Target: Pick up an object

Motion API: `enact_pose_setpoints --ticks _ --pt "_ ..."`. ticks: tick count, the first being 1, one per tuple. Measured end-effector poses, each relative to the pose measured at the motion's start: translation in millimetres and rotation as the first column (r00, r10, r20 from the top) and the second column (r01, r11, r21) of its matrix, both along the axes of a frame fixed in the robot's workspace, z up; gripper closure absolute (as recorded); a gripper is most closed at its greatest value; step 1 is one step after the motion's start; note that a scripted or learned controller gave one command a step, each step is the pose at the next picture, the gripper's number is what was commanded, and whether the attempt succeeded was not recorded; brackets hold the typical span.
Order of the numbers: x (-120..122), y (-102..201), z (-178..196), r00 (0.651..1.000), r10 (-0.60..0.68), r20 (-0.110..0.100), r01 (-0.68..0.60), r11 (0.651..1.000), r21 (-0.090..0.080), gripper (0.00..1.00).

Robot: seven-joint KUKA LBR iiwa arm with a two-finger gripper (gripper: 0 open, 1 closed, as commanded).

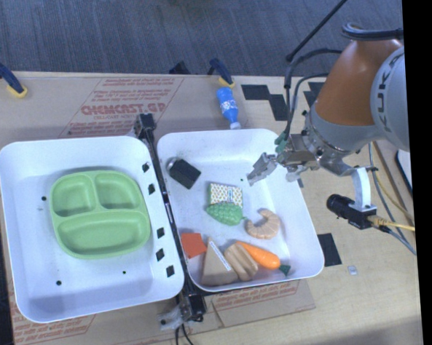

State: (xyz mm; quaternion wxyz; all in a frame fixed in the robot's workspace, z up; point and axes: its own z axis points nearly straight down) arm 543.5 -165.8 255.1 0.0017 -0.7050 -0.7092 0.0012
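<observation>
The gripper (262, 168) hangs over the right bin's (299, 221) far-right side, grasping nothing; whether it is parted, I cannot tell. The croissant (264, 225) lies just below it, beside the green leaf toy (224, 214); crowded neighbours could spoil a grasp.

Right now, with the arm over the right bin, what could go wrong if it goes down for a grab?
The claw sits above bare bin floor, so a straight drop may catch nothing. The carrot, bread roll and wedge lie touching, so a grab there could shove neighbours or lift two.
</observation>
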Motion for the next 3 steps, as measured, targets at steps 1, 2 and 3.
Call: enact_pose_setpoints --ticks 1,2,3 --pt "-68.2 4.3 -145.8 0.97 0.245 -0.001 -0.245 0.97 0.003 0.0" --pt "-67.3 4.2 -135.5 0.968 0.251 -0.001 -0.251 0.968 0.002 1.0" --pt "-67.3 4.2 -135.5 0.968 0.251 -0.001 -0.251 0.968 0.002 0.0"
